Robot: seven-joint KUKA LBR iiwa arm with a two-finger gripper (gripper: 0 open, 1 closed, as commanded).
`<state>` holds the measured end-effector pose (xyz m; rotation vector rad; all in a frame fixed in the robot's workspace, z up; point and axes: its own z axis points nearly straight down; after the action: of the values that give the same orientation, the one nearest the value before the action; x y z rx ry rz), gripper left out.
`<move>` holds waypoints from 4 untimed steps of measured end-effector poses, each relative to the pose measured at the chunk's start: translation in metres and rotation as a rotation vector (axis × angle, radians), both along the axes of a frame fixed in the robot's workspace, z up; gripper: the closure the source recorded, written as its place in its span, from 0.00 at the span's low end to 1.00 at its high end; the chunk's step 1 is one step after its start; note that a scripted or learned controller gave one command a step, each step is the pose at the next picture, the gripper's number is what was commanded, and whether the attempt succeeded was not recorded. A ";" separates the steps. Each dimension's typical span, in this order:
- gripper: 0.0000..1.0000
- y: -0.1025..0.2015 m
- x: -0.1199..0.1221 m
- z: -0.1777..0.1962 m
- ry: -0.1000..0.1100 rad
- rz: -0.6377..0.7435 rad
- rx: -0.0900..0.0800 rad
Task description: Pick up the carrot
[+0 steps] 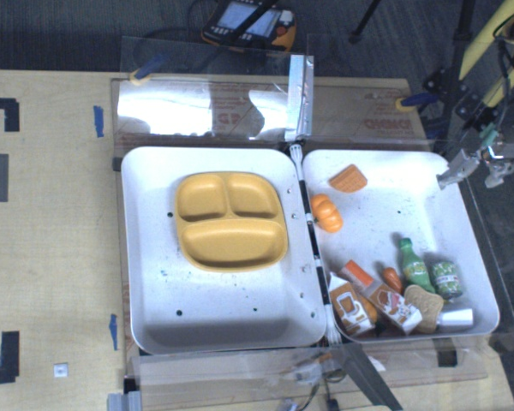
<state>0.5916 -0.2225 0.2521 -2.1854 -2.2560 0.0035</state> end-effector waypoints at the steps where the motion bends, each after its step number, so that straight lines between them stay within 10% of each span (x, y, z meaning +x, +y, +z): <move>1: 0.00 0.063 0.024 -0.126 0.002 0.209 0.003; 2: 0.00 0.081 -0.024 -0.166 -0.009 0.396 0.000; 3: 0.00 0.169 0.013 -0.070 -0.003 0.657 0.001; 4: 0.00 0.117 -0.010 -0.166 -0.007 0.566 0.000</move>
<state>0.5819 -0.1060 0.0858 -1.4716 -2.7813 -0.0042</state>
